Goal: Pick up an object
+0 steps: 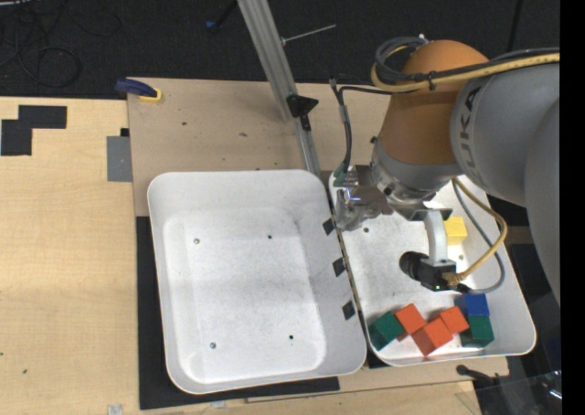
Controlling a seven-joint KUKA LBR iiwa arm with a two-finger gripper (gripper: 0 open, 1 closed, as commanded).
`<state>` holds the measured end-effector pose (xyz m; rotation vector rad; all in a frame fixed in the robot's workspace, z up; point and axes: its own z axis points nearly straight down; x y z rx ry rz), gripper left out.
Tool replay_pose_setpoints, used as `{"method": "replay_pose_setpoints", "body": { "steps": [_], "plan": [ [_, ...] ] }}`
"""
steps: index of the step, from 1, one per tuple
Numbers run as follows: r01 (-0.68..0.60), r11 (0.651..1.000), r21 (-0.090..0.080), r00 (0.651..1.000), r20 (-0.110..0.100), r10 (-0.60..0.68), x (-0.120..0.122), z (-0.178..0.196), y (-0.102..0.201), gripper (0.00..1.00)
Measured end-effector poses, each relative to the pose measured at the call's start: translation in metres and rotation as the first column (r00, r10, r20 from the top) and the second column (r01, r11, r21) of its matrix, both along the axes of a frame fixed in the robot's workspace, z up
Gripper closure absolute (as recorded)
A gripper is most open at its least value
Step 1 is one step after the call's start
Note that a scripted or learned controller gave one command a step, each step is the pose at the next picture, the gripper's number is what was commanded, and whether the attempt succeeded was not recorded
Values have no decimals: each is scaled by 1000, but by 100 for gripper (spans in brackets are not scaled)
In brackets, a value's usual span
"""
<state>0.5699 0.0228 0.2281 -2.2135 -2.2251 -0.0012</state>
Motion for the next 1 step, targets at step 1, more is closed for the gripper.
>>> {"method": "replay_pose_setpoints", "body": {
  "steps": [1],
  "plan": [
    [1,1000,-1,1000,0,-1,10,6,48,100]
  ]
}}
